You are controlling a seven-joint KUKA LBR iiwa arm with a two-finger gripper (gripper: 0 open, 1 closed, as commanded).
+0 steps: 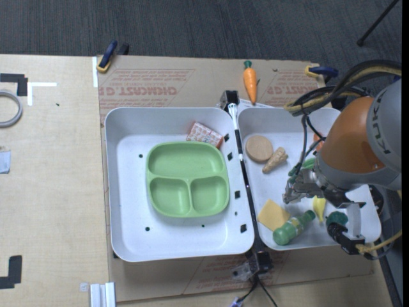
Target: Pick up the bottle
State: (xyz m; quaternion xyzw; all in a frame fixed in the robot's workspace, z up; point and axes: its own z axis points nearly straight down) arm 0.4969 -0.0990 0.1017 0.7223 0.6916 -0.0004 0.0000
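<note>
The bottle point(289, 231) is green with a paler neck. It lies on its side near the front edge of the right bin point(284, 130), neck pointing up and right. My gripper point(295, 190) hangs over the middle of that bin, a short way behind the bottle and apart from it. Nothing shows held in it. The grey and orange arm covers the bin's right side.
A yellow wedge point(273, 215) lies just left of the bottle and a yellow piece point(319, 206) to its right. A round cookie point(259, 149) and a peanut shape point(275, 161) sit further back. The left bin point(128, 171) holds a green divided plate point(188, 179) and a small packet point(204, 133). A carrot point(249, 82) lies behind the bins.
</note>
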